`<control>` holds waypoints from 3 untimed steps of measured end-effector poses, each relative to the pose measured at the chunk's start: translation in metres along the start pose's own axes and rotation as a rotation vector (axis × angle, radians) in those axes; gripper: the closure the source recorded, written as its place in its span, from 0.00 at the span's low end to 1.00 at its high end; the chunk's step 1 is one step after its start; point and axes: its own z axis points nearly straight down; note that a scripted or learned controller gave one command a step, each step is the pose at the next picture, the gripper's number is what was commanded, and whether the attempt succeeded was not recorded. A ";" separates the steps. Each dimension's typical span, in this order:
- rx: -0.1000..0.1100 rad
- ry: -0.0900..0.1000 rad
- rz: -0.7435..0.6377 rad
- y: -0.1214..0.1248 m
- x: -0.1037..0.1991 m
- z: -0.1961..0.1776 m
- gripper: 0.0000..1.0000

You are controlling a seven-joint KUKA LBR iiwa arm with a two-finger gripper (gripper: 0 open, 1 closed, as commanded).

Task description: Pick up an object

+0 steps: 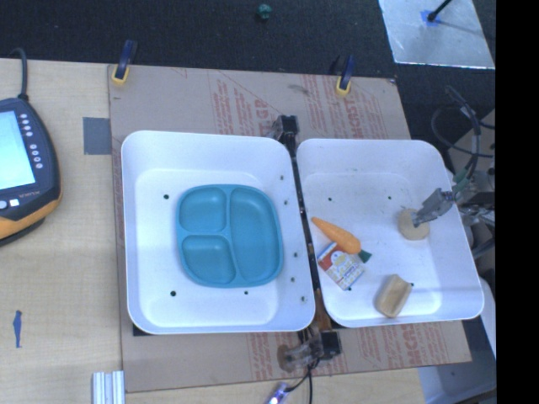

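My gripper point(431, 206) sits low at the right bin's point(438, 162) far right side, touching a round tan disc point(412, 225); whether it is apart or together I cannot tell. I judge this the reaching step. Next I must centre over the disc and close squarely.

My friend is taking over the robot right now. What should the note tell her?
Gripper: low at the right bin's right side, tips at the small round tan disc; I cannot tell its finger state or whether it has a grip.
Also in the right bin: orange toy carrot, small red-and-white packet, tan sponge-like block.
Left bin: blue divided plate.
Done: nothing lifted yet.
Left: grasp one object and raise it.
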 end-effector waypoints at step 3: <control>0.000 0.001 0.000 0.144 -0.011 0.174 0.00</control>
